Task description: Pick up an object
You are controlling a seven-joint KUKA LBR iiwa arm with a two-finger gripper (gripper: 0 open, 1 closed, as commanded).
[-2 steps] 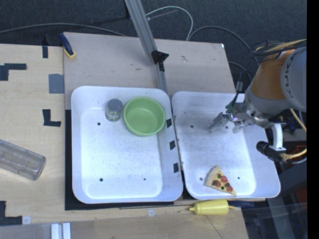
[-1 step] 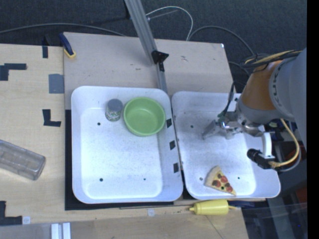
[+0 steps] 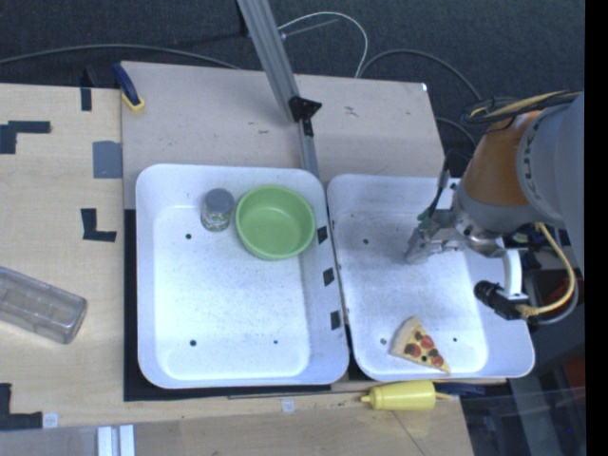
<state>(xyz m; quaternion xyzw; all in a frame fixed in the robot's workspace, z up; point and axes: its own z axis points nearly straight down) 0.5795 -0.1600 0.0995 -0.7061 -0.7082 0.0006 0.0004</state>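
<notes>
A toy pizza slice (image 3: 419, 344) lies near the front of the right bin (image 3: 380, 207). A green bowl (image 3: 275, 221) and a small grey-lidded jar (image 3: 218, 209) stand at the back of the left bin (image 3: 228, 350). My gripper (image 3: 419, 242) hangs low over the middle of the right bin, its fingers pointing down and left toward the bin floor, well behind the pizza slice. Nothing shows between its fingers.
A yellow bottle (image 3: 404, 396) lies on the bench just in front of the right bin. A clear plastic container (image 3: 38, 305) lies at the far left. A metal pole (image 3: 275, 55) slants over the back of the bench.
</notes>
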